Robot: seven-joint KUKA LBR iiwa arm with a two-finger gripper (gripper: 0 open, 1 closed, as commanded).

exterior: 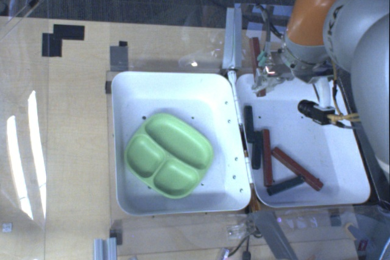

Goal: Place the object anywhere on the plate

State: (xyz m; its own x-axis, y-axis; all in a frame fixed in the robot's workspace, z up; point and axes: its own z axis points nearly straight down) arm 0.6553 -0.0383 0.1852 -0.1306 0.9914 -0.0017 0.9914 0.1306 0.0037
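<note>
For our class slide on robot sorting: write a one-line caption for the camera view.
Arm's end effector hovers over the right bin of red and dark blocks; green plate waits in the left bin.

Two bins sit side by side on the bench (67, 131). The left bin (128, 192) holds a plate (169, 154) near its middle. The right bin (341, 161) holds several bars (297, 168), grouped toward its left and front. The hand (263, 79) hangs over that bin's far left corner.

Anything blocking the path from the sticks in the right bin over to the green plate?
Only the two bins' adjoining walls lie between the sticks and the green plate. A dark stick lies along that wall. The plate's compartments look bare.
</note>
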